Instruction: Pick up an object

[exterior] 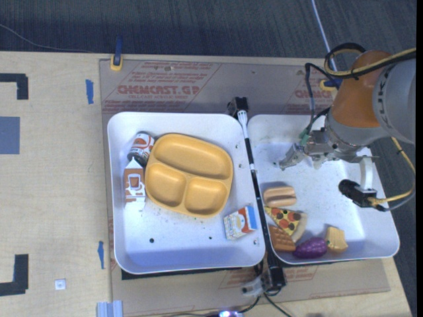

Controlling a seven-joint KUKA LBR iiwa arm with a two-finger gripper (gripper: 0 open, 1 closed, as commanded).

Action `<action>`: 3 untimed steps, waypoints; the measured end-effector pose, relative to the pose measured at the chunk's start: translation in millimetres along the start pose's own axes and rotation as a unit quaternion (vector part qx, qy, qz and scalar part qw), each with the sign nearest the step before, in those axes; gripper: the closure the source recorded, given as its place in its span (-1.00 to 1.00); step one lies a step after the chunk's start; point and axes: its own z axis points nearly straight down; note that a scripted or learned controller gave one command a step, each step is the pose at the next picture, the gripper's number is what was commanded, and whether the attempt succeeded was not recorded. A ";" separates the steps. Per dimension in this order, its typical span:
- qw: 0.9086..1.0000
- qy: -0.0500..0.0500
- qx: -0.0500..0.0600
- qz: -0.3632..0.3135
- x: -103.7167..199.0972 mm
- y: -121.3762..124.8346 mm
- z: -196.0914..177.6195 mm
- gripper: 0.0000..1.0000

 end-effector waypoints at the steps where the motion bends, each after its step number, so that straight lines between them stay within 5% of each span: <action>1: 1.000 -0.002 -0.008 -0.001 -3.5 -48.3 13.3 -1.00; 2: 1.000 -0.003 -0.009 0.000 -4.9 -112.0 13.1 -1.00; 3: 1.000 -0.005 -0.011 0.001 18.3 -120.5 13.4 -1.00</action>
